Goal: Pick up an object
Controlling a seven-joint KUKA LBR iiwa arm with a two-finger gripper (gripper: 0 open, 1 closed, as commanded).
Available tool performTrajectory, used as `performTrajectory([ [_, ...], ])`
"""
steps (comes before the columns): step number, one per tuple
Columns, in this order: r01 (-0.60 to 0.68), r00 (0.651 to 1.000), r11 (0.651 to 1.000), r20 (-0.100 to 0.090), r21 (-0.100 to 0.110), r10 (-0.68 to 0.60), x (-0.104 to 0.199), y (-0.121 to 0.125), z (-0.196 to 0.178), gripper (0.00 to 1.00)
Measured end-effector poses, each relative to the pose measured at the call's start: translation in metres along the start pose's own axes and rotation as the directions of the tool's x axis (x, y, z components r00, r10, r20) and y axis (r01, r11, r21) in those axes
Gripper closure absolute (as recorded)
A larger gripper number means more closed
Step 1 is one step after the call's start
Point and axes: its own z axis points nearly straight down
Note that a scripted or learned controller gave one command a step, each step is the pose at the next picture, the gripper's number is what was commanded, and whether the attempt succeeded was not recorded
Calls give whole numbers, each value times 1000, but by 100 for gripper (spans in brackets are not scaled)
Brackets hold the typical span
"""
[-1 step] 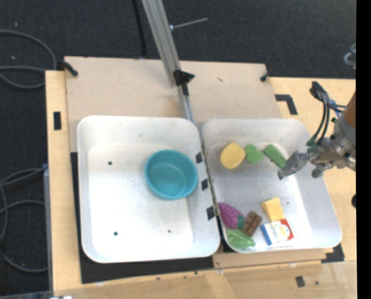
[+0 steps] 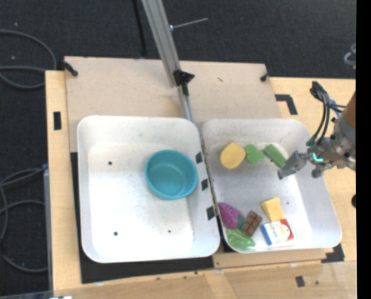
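Two white bins on the table (image 2: 247, 86). Left bin (image 2: 104, 192) has a blue bowl (image 2: 171, 174) sitting upright near its right side. Right bin (image 2: 310, 223) holds the small stuff: yellow round piece (image 2: 232, 156) at upper left, a green lump (image 2: 254, 154) just beside it, then a green block (image 2: 274, 154) tilted to the right of that. Lower part: purple grapes (image 2: 230, 215), brown chocolate bar (image 2: 252, 222), green leafy bit (image 2: 240, 238), yellow block (image 2: 272, 208), red-and-white carton (image 2: 277, 232), all clustered close. Arm comes in from the right; gripper (image 2: 303, 165) sits over the right bin's upper right, near the green block. Nothing seen between its fingers; open or closed, cannot tell. A metal pole (image 2: 163, 36) slants up from between the bins.
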Motion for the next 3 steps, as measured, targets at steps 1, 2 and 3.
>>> performTrajectory([
  [1,-4,1000,1000,3,5,4,0,-6,44,0],
  [2,-4,1000,1000,2,6,4,0,-9,86,0],
  [3,-5,1000,1000,2,7,5,-6,-9,148,0],
])
